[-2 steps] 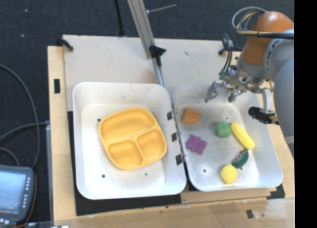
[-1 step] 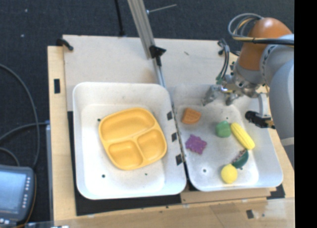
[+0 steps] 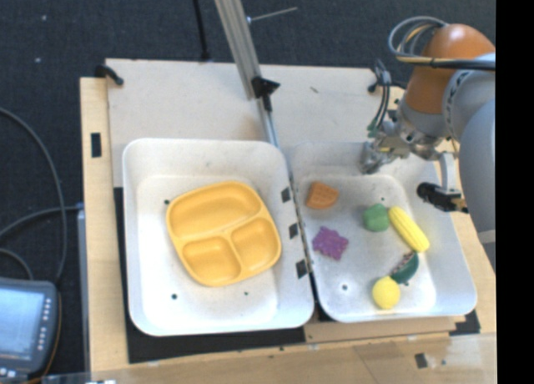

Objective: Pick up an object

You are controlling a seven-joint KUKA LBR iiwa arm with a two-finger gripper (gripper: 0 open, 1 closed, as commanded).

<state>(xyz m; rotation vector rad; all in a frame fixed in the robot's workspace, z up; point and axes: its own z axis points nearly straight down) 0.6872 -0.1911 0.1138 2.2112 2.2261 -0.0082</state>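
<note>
Camera view: gripper over right bin's far edge.

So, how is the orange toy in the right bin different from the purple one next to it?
The orange toy is a smooth, wedge-like block; the purple toy has a bumpy, ragged outline. The orange toy lies nearer the bin's far edge, the purple toy further toward the near edge. The orange toy looks slightly wider than the purple toy. Both are small, lie flat on the floor of the right bin near its left wall, and touch nothing else.
</note>
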